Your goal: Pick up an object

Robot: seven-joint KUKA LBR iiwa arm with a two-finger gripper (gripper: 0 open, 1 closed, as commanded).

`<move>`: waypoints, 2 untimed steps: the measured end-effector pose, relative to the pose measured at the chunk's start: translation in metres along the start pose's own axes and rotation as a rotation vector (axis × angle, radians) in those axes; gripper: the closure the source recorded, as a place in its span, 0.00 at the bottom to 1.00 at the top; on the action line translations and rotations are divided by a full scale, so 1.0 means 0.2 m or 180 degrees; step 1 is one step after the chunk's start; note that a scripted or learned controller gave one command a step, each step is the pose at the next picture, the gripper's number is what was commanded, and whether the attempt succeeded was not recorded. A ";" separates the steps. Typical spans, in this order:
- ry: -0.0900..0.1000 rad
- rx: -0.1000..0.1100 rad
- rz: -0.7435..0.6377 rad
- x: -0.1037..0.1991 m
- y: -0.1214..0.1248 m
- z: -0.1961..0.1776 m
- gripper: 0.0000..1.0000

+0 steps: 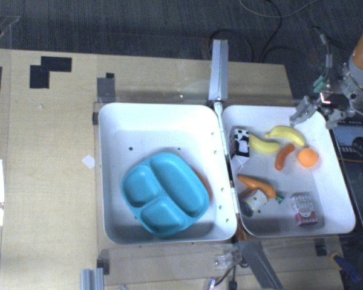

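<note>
The gripper (316, 109) hangs over the far right corner of the right bin (342, 189), its fingers spread apart with nothing between them. Just inside that corner lie a yellow banana (278, 139), an orange sausage-shaped piece (284, 156) and an orange ball (308, 157). Nearer the bin's front edge sit a carrot (257, 185) and a small red-and-white packet (304, 209).

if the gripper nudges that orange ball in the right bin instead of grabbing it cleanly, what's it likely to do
The orange ball looks round and smooth, so it will probably roll rather than slide. The orange sausage-shaped piece lies just beside it and may stop it on that side. The gripper may slip off its curve unless centred.
</note>
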State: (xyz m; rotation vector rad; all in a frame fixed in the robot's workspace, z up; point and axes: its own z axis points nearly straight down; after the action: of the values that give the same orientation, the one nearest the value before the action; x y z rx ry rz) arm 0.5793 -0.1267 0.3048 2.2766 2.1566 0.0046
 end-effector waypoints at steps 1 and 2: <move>0.0002 0.0013 0.0552 -0.17 0.04 0.59 0.00; 0.0004 -0.0003 0.0565 -0.23 0.07 1.00 0.00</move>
State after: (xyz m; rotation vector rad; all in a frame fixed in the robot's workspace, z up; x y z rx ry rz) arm 0.5925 -0.1736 0.1054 2.4593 1.9466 0.0078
